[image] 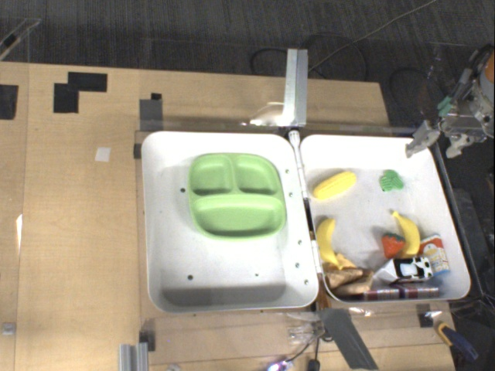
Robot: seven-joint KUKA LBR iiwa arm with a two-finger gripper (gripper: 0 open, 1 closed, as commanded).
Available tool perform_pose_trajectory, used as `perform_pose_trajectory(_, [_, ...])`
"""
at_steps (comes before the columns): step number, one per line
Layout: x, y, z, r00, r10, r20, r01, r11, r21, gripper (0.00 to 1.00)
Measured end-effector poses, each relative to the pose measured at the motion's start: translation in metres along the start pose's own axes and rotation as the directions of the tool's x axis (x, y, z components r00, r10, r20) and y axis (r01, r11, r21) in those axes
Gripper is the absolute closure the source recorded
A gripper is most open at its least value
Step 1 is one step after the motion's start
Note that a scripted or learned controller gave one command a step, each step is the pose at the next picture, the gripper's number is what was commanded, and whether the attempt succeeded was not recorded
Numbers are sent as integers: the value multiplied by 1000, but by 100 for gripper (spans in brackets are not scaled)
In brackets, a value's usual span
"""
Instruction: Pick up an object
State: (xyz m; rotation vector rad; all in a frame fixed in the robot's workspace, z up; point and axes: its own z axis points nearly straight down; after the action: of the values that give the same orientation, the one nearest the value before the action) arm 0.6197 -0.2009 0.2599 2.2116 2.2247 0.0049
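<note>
The jaws stand open with nothing in them, at the right edge of the frame, just past the upper right corner of the right white bin (452, 222). The picking has not begun. The small green bumpy toy (391, 180) lies nearest, in the bin's upper right part. Next, I think, the gripper (437, 139) must move over it and go down.

green tray (236, 194) | yellow corn (334, 185) | white bins (166, 207)
</note>
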Motion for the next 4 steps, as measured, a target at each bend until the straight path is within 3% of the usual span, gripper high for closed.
perform_pose_trajectory(1, [42,9,162,991,-132,0,132,991,-2,0])
perform_pose_trajectory(2, [13,46,171,971,-240,2,240,971,-5,0])
perform_pose_trajectory(3, [14,50,156,969,-246,8,246,969,-14,100])
perform_pose_trajectory(4, [87,51,172,1000,-3,-1,3,1000,-2,100])
